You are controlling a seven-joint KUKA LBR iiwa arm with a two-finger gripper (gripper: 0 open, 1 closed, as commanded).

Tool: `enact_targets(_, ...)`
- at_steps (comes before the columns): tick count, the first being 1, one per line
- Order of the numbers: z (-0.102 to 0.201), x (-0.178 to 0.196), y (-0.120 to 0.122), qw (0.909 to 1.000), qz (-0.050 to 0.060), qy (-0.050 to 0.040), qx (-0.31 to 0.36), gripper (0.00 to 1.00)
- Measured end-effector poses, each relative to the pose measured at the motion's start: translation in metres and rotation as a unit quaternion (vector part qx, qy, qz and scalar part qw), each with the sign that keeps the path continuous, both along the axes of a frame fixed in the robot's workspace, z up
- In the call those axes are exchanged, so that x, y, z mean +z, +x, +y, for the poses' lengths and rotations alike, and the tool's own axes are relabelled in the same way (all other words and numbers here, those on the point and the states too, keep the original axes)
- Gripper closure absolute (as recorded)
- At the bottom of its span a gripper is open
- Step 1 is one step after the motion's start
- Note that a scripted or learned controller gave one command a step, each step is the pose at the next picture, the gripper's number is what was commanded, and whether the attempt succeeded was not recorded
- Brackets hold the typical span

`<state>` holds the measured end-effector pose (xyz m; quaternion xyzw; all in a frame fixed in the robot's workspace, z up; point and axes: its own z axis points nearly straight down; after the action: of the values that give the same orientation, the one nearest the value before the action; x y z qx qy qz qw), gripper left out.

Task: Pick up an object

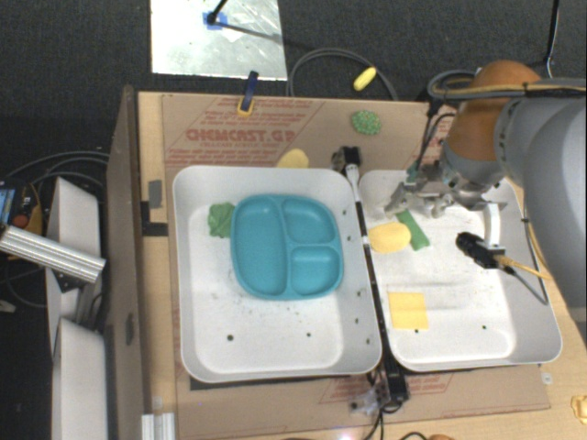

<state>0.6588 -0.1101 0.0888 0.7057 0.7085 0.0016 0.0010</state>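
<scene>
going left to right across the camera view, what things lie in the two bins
green leafy piece → teal divided plate → yellow rounded object; the green strip and the yellow square overlap it sideways, so they are left unordered

Glossy teal plastic tray (284,246), cardboard bench (229,131)
</scene>
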Motion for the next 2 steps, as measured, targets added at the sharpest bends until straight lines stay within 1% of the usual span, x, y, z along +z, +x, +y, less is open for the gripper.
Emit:
enact_targets(1,0.0055,-0.0035,-0.001,1.0,0.0,-0.0005,0.0,0.0)
enact_targets(2,0.0012,-0.0043,-0.0071,1.0,0.001,-0.0008,-0.001,0.0)
